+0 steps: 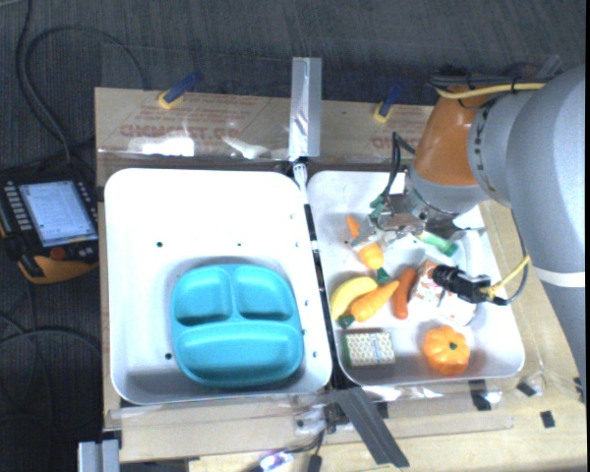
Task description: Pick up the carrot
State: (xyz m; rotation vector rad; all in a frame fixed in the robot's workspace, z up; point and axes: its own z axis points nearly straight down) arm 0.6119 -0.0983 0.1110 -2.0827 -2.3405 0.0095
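The claw (401,219) hangs low over the upper part of the right bin (501,357), just under the orange band of the arm (516,141). Its tips are lost among dark fittings and cables, so I cannot tell whether they stand spread or pressed together, and nothing visibly sits between them.

Just below the claw lies a small orange piece (372,256), and up to its left another small orange bit (352,226). Further down the carrot (373,302) rests on the bin floor, slanting, its thick end touching a banana (347,294) on its left and a red-orange pepper (404,293) beside it on the right. A speckled sponge (368,347) and a small pumpkin (445,349) lie nearer the front wall. A blue divided tray (238,324) sits in the left bin (138,264).

The step looks like the approach: the carrot is untouched. The next move calls for shifting down the bin toward it, lining up across its slant, and closing without catching the banana or the pepper.
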